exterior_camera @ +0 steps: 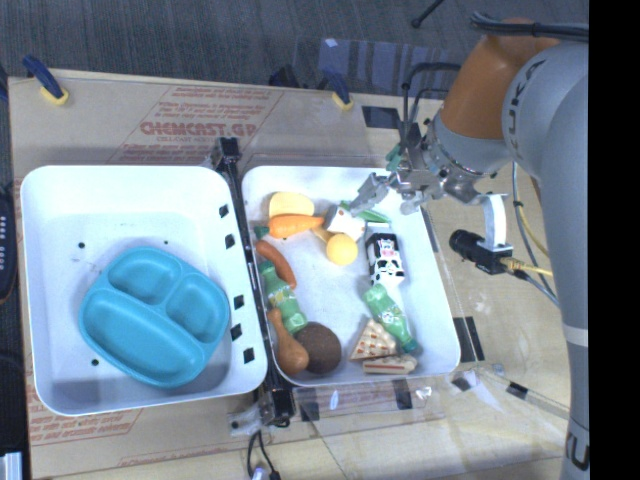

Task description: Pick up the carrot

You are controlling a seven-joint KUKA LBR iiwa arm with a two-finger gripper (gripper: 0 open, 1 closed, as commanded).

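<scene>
The carrot (297,225), orange and short, lies on its side at the back of the right bin (440,298), just below a yellow toy fruit (290,204). A bit of green (368,214) shows to its right, past a white block (345,221); I cannot tell whether that green belongs to the carrot. My gripper (388,196) hangs over the bin's back right corner, about a hand's width right of the carrot. Its fingers (371,187) stand apart with nothing between them.
The right bin also holds a yellow ball (342,250), a cow-patterned carton (385,256), a sausage (275,261), a green bottle (390,320), a brown kiwi (320,346), a drumstick (288,348) and a sandwich wedge (375,343). A blue divided plate (155,313) lies in the left bin (40,198).
</scene>
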